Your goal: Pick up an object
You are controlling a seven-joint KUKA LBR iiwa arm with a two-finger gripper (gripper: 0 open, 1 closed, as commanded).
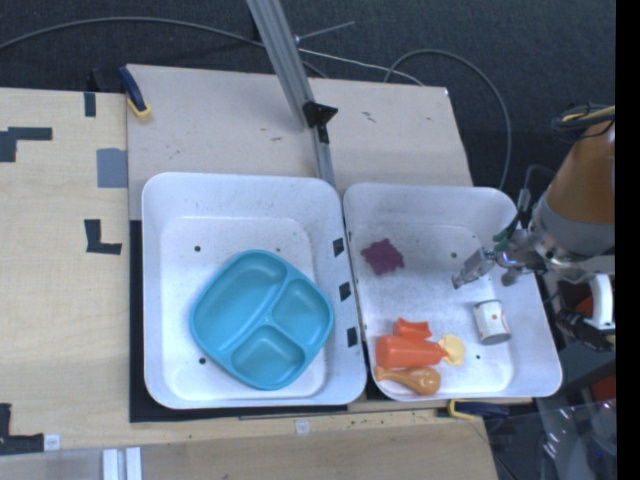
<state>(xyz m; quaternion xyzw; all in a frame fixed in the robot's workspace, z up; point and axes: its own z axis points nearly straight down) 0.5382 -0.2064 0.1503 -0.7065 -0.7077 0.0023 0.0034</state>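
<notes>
A wooden bench (60, 268) carries two white bins; the left bin (160, 268) holds a blue tray (262, 318); the right bin (430, 208) holds a purple lump (382, 256), orange toys (405, 350) and a white cylinder (490, 321) near its right edge; the gripper (482, 266) hovers released, grasping nothing.

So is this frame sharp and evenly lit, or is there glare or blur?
Camera view: even, soft lighting, no harsh glare on the white right bin; overall mildly soft focus, the small purple lump fuzzy-edged, the gripper slightly blurred.
</notes>
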